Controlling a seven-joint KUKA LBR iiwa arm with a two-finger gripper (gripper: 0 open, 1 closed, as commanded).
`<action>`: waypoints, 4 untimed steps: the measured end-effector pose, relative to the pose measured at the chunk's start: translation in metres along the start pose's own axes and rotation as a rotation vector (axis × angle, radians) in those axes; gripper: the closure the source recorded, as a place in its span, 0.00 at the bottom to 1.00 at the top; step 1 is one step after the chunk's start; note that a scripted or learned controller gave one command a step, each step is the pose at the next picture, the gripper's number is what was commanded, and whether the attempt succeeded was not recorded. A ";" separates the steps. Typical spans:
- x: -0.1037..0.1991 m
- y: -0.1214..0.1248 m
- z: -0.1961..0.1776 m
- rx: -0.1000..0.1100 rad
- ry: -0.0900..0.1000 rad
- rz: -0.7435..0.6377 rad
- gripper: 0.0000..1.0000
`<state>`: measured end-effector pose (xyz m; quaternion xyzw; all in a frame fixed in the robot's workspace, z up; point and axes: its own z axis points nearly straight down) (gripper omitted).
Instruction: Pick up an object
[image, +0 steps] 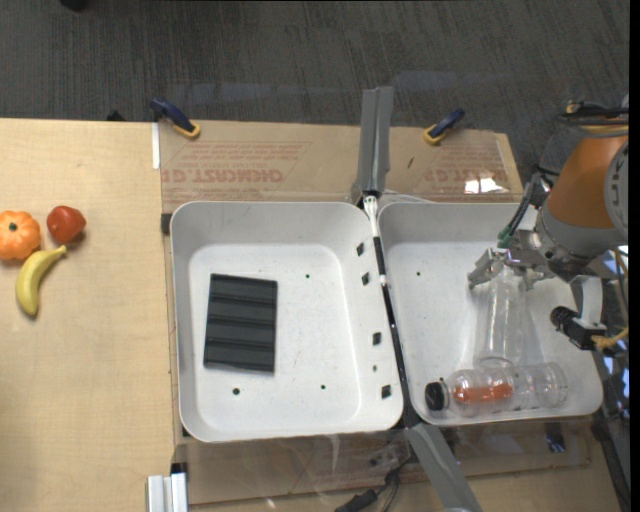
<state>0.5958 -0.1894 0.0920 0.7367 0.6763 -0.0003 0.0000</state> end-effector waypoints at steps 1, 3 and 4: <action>-0.009 -0.022 -0.004 -0.018 -0.003 -0.116 0.00; 0.076 0.015 -0.008 -0.017 0.000 -0.180 1.00; 0.141 0.050 -0.100 -0.002 -0.001 -0.382 1.00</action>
